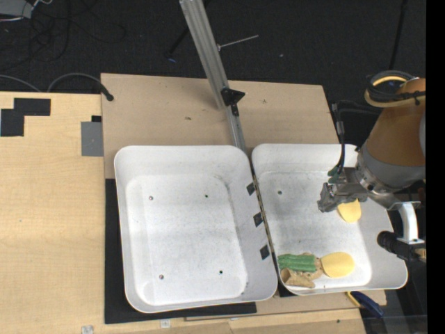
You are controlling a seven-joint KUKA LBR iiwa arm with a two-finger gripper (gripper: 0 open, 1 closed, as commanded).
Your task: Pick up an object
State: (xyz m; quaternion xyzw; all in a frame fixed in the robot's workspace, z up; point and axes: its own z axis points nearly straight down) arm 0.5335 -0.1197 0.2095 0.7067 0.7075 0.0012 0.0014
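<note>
From the camera view above the counter (174, 106), two shallow white bins sit side by side. The left bin (184, 228) shows only its speckled floor. The right bin (306, 186) holds several things. Along its near edge lie a green object (297, 261), a tan piece (300, 277) just under it, and a round yellow object (338, 264) touching them on the right. Farther back, by the right wall, a second yellow object (350, 211) lies just beside the hand (332, 197). The grey arm with its orange band (396, 134) reaches in from the right, the hand low over the bin floor. Whether the hand is spread or pressed together I cannot tell, and nothing is visibly pinched in it.
</note>
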